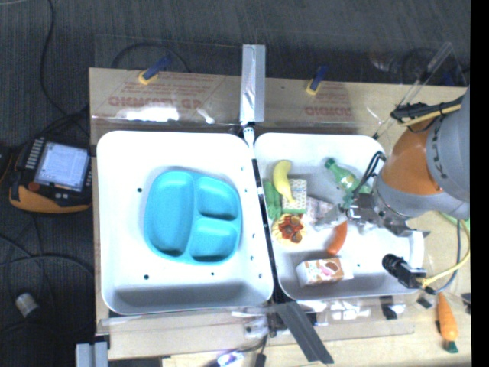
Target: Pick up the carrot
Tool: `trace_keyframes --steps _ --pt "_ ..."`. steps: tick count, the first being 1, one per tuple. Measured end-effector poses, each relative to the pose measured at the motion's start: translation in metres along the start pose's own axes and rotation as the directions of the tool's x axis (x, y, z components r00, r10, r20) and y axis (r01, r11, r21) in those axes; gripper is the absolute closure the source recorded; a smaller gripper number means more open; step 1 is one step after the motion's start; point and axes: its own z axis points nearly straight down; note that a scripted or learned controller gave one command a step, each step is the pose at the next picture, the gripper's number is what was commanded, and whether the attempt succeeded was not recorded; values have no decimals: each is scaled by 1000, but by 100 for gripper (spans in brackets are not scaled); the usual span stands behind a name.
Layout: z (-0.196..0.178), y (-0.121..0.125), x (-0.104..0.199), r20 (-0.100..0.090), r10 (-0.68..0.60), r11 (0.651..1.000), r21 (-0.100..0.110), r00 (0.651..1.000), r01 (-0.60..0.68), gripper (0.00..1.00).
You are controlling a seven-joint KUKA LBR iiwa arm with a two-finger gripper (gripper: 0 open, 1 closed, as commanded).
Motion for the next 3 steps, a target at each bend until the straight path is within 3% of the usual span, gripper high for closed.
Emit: trace_keyframes --steps 1,2,3 --pt "-120 33 -43 1 27 1000 11 1000 -27 0" --pt "-12 7 2 -1 6 1000 -8 1000 -6 0" --pt "0 -14 37 0 165 986 -5 986 -165 0"
